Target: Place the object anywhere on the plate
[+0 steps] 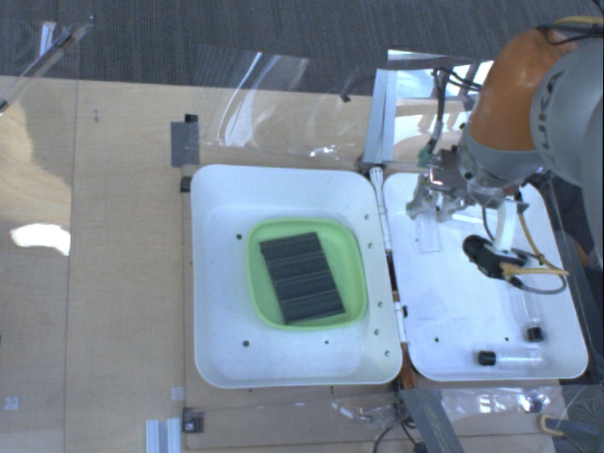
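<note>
- The dark ridged block [301, 277] is seen lying flat on the green plate [260, 295] in the left bin [217, 347]; judged from this, the placing looks done, so the main risk is disturbance rather than a missed drop;
- The tool [432, 196] is seen over the upper left of the right bin [444, 347], well apart from the block; whether it is apart or together cannot be told, as it is small and partly masked by the wrist;
- The block is set at a slant, its lower right corner near the plate's rim; a knock to the bin could slide it onto the rim or off;
- A yellow cable [533, 272] and black connector [483, 255] hang from the arm over the right bin; these could be dragged or snagged on the bin wall if the arm is swung back toward the plate;
- Small dark parts [486, 358] near the right bin's lower edge could be taken for the object by a program; a needless second pick might be tried.
</note>
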You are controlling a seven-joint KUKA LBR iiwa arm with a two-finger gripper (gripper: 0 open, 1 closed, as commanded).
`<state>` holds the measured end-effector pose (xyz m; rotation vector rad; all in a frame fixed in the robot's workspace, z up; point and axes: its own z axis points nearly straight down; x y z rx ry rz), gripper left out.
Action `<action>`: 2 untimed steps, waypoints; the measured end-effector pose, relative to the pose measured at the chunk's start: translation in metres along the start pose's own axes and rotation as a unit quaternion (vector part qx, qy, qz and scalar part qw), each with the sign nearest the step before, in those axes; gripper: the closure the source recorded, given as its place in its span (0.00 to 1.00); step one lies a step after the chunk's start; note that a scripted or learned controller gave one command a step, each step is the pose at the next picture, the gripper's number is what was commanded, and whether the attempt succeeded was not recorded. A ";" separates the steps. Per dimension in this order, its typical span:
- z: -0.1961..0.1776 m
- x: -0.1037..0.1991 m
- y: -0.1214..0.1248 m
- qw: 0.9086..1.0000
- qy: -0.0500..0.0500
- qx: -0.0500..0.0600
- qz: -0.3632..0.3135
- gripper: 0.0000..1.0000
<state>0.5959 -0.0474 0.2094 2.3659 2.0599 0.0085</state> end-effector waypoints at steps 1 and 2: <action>0.024 0.058 -0.016 0.999 0.001 0.001 -0.052 1.00; 0.024 0.057 -0.016 0.999 0.000 0.001 -0.052 0.00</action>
